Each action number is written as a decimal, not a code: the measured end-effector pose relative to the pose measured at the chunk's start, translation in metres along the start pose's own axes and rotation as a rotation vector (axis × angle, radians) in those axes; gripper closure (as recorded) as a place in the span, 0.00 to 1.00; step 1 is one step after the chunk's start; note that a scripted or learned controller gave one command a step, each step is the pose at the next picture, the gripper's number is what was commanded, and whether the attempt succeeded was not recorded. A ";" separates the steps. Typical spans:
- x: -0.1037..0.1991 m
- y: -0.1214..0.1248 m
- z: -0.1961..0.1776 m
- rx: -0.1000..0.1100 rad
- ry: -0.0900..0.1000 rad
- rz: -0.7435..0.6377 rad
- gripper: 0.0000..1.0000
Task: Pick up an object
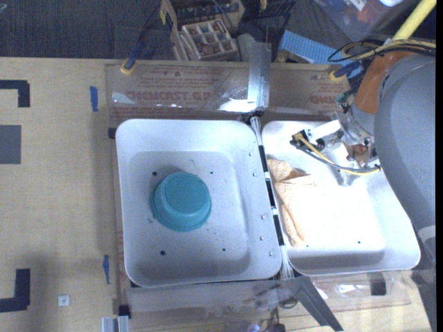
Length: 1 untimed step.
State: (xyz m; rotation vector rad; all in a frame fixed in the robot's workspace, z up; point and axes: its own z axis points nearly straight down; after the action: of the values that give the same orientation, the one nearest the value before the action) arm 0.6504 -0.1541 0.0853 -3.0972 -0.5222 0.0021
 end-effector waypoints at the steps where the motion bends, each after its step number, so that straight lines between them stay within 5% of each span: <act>1: -0.037 0.051 -0.169 -0.001 0.000 -0.111 0.00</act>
State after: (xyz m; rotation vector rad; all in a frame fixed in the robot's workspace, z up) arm 0.6320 -0.2141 0.2541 -3.0641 -0.6936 0.0024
